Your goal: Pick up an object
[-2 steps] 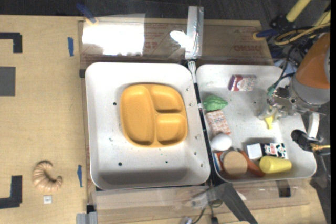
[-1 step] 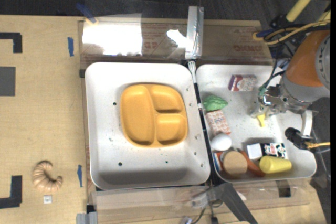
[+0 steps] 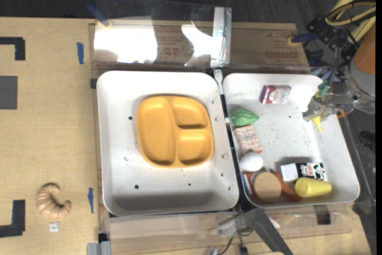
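My gripper [image 3: 314, 114] hangs over the right side of the right bin [image 3: 298, 128], with the arm coming in from the right. A bare patch of bin floor lies below it. Loose objects lie in this bin: a small red and white box [image 3: 275, 94] at the back, a green item [image 3: 245, 117] and a printed packet [image 3: 248, 139] along the left wall. At the front are a white egg [image 3: 253, 162], a brown round piece [image 3: 267, 185], a black and white carton [image 3: 310, 171] and a yellow bottle [image 3: 313, 188]. The nearest of them, the box, sits to the gripper's left.
The left bin [image 3: 113, 128] holds a yellow divided plate [image 3: 175, 130]. A tan croissant-shaped toy [image 3: 54, 200] lies on the bench at the front left. A clear plastic sheet with tape [image 3: 179, 39] stands behind the bins. Cables [image 3: 340, 27] hang at the back right.
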